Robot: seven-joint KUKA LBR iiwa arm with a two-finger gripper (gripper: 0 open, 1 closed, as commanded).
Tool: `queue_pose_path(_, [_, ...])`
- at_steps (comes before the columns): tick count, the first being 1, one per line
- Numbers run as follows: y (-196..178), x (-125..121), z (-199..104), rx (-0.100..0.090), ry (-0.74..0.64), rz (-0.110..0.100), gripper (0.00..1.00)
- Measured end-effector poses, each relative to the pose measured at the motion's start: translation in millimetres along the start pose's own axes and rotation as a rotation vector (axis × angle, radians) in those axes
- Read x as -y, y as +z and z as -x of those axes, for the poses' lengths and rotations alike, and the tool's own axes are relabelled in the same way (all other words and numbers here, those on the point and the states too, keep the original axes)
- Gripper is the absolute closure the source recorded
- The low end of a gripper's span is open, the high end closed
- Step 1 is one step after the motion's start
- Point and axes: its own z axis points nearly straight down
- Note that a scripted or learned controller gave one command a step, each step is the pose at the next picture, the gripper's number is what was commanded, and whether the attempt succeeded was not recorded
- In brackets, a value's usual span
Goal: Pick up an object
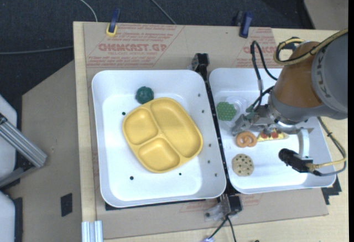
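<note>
As the arm reaches in from the right over the right bin (315,177), its gripper (255,123) sits low among the small items there. Whether it is parted or closed cannot be told from this angle, and nothing can be confirmed as held.

Right bin contents: a green textured piece (225,110) at the far left corner region; a brown pretzel-like ring (245,139) just near-left of the gripper, close enough that contact cannot be ruled out; a speckled cookie (242,164) nearer the camera, clearly apart from the ring; and a small red-and-yellow item (272,135) partly hidden under the wrist.

Left bin (105,141): a yellow divided plate (161,133) lies tilted across the middle, with a dark green ball (145,94) just beside its far edge — both well apart from the arm.

Assessment: the ring is the likeliest candidate, lying immediately near and slightly left of the gripper, so the coming move appears to turn on a short shift that way. Being round, it offers no long axis to align with. The grasp is judged not yet secured — the worktop (138,47) items look undisturbed.
</note>
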Motion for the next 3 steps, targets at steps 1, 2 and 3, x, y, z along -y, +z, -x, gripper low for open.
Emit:
queue_pose_path(1, [-12, -2, 1, 0.002, 0.001, 0.007, 1.00])
queue_pose_path(2, [-70, 5, 6, 0.000, 0.001, 0.003, 1.00])
queue_pose_path(3, [-123, 4, 6, 0.000, -0.001, 0.003, 1.00])
